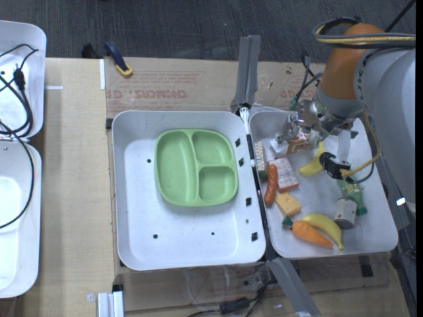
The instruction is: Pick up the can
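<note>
Nearest of all, a toy carrot and a banana lie at the near edge of the right bin. Just beyond the banana, toward the bin's right side, sits the can: a small, dull grey cylinder with a darker end, seemingly tipped rather than upright, with a green item touching or nearly touching its far side.

The gripper hangs over the far left corner of that bin, well apart from the can, above a clutter of small packets. From this slant I cannot tell whether it is wide or narrow, nor whether anything is in it.

By my judgement the approach step is in hand and the can is not yet reached. The next move calls for travel toward the near right, then a descent that clears the banana and the green item.

The left bin holds a green divided plate.
</note>
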`<state>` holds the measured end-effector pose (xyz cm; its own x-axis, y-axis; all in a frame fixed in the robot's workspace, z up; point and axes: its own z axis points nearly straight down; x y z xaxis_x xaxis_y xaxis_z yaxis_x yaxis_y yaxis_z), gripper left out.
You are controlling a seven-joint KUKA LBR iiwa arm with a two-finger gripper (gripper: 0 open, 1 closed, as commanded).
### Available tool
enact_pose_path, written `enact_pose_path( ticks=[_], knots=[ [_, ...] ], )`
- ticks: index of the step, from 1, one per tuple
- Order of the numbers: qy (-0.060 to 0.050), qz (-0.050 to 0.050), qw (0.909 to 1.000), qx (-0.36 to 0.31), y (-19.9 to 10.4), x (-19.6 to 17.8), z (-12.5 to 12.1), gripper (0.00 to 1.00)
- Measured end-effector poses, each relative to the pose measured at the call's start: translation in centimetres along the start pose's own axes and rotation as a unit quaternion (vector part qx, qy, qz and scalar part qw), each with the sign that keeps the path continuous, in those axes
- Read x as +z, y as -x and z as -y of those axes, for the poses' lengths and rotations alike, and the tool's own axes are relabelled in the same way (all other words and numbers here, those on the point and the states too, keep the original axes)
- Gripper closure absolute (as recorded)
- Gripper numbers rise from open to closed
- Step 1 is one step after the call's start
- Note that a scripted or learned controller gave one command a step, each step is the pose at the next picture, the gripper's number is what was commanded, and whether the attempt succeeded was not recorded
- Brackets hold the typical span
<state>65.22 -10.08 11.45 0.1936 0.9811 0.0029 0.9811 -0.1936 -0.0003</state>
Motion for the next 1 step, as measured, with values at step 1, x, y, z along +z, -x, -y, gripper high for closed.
enact_pose_path(
  ticks=[1],
  knots=[
    [0.000, 0.003, 0.9967, 0.081, -3.19, -8.31, -0.04, 1.00]
  ],
)
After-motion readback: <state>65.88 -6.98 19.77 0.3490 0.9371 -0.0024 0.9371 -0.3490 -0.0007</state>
